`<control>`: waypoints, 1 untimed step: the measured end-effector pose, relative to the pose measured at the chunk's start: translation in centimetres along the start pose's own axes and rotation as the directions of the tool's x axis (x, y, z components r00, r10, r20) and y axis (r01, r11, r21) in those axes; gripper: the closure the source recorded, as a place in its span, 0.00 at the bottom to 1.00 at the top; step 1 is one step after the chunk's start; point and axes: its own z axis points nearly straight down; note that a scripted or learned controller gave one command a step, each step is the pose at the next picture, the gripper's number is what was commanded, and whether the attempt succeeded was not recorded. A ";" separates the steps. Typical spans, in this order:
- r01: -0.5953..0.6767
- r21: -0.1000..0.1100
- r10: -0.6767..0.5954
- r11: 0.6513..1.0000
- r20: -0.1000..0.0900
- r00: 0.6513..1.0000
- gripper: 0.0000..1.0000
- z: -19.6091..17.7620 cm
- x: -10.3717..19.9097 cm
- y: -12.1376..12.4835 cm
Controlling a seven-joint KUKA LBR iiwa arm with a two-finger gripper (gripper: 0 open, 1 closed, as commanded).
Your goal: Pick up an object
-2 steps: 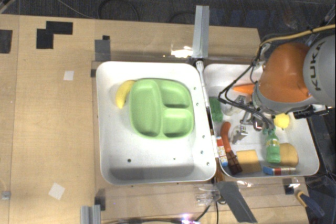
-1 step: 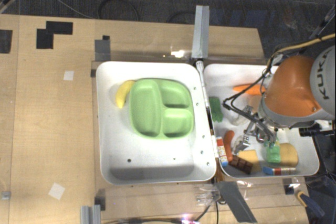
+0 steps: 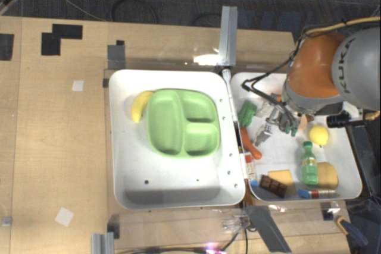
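My gripper (image 3: 277, 129) hangs low over the upper middle of the right bin (image 3: 352, 171), open, with nothing visible between its fingers. A green object (image 3: 247, 113) lies just to its left. An orange carrot-like piece (image 3: 251, 150) lies below it by the bin's left wall. A yellow lemon (image 3: 319, 135) sits to its right, and a green bottle (image 3: 308, 166) lies below the lemon. The grey arm with its orange band (image 3: 315, 68) covers the bin's upper right part.
Along the right bin's front edge lie a brown chocolate bar (image 3: 274, 185), a yellow block (image 3: 283, 176), a tan roll (image 3: 328, 175) and a marker (image 3: 315, 193). The left bin (image 3: 172, 196) holds a green divided plate (image 3: 181, 122) and a banana (image 3: 140, 105).
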 end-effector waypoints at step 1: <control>-0.019 0.000 0.019 1.000 0.000 1.000 0.00 -0.1 1.8 -0.7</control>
